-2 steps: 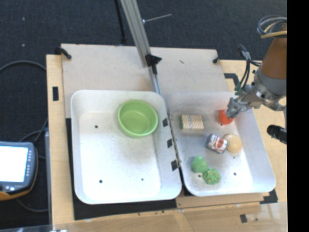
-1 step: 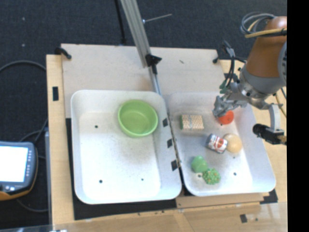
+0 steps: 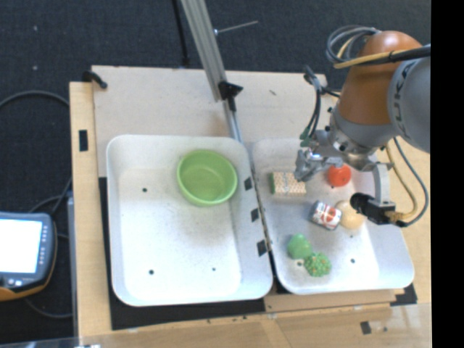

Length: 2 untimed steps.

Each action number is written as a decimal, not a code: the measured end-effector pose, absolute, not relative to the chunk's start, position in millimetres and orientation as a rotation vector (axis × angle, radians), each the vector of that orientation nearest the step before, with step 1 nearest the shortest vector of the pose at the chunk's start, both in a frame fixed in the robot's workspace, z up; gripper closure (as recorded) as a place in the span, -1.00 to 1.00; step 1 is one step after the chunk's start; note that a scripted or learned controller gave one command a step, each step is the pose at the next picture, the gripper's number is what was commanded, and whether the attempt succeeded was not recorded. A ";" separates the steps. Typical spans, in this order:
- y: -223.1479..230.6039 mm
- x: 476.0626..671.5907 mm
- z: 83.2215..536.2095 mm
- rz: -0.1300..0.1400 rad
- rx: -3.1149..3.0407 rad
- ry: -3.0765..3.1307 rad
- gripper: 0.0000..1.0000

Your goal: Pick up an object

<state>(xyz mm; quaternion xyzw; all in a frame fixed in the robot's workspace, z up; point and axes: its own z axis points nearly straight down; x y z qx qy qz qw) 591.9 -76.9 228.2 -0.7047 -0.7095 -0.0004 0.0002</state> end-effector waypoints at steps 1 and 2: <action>-19.5 578.1 236.6 -0.004 -2.211 -2.230 1.00; 42.8 577.4 242.1 -0.005 -2.210 -2.232 1.00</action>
